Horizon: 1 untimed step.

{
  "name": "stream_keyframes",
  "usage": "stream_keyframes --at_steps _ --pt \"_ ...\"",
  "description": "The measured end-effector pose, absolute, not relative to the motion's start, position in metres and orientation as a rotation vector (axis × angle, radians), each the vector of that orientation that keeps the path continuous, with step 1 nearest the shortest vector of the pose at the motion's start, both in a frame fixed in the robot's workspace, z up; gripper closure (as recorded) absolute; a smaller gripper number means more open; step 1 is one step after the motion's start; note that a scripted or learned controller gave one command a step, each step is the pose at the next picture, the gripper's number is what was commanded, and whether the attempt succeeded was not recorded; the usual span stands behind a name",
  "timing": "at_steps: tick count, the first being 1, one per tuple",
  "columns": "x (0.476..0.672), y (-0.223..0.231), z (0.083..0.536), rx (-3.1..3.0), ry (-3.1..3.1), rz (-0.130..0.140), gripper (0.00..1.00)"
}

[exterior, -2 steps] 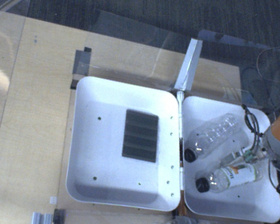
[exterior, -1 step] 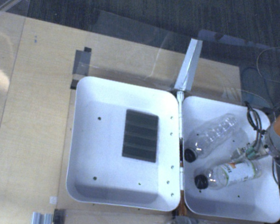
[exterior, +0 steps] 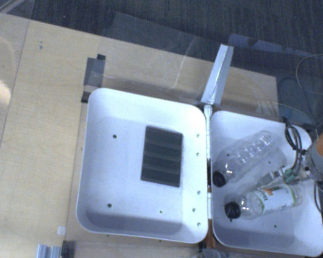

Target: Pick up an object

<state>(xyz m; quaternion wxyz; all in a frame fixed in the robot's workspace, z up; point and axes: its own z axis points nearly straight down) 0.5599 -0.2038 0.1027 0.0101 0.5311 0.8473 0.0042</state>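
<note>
Camera view: end effector (exterior: 287,176) at bottle (exterior: 263,202).

2 bins sitting side by side: left bin (exterior: 103,146) holding a ridged pad (exterior: 162,156) at centre; right bin (exterior: 309,241) holding 2 bottles, upper bottle (exterior: 244,155) lying behind lower bottle (exterior: 265,201)

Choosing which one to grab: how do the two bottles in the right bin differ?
The upper bottle is bare clear plastic; the lower bottle carries a label with green print. The upper bottle lies nearer the bin divider, the lower bottle nearer the front wall and beside the end effector. Both lie on their sides, black caps toward the left bin.
</note>
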Motion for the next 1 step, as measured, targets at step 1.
stream_keyframes --at_steps 1 --pt "0.6292 -0.2053 0.1037 1.554 2.720 0.003 0.00"
